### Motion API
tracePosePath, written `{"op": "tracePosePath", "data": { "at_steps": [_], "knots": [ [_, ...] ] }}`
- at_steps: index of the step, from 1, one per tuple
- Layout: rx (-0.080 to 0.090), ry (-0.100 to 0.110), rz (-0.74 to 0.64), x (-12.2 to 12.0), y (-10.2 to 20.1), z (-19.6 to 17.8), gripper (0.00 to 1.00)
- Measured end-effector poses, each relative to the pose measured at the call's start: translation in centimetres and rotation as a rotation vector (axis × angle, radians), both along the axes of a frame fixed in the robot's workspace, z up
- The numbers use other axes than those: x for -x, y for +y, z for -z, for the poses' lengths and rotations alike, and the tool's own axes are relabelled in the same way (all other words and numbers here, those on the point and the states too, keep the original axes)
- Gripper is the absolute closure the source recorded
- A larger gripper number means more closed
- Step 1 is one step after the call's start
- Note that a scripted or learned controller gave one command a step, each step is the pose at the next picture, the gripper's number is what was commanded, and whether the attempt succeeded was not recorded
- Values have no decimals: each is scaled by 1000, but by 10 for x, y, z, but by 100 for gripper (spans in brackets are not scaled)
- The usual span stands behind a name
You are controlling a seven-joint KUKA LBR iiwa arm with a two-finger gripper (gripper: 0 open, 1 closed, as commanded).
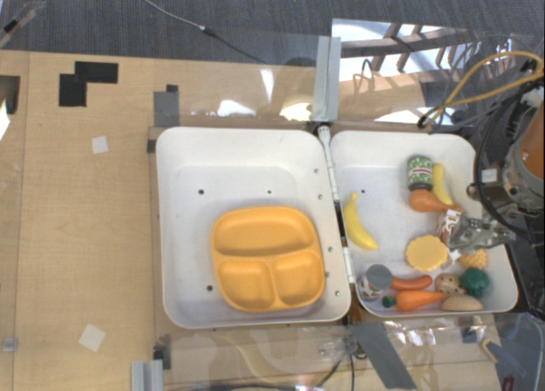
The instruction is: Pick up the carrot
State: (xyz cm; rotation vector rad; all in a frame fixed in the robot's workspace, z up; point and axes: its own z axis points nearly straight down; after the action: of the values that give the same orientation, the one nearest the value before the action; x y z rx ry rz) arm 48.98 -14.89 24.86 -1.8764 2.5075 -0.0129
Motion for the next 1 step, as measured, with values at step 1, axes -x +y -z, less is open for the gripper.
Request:
{"op": "tracePosePath", "data": {
  "at_steps": [1],
  "knots": [
    [-6, 11, 80, 2, 52, 83, 100]
  ]
}}
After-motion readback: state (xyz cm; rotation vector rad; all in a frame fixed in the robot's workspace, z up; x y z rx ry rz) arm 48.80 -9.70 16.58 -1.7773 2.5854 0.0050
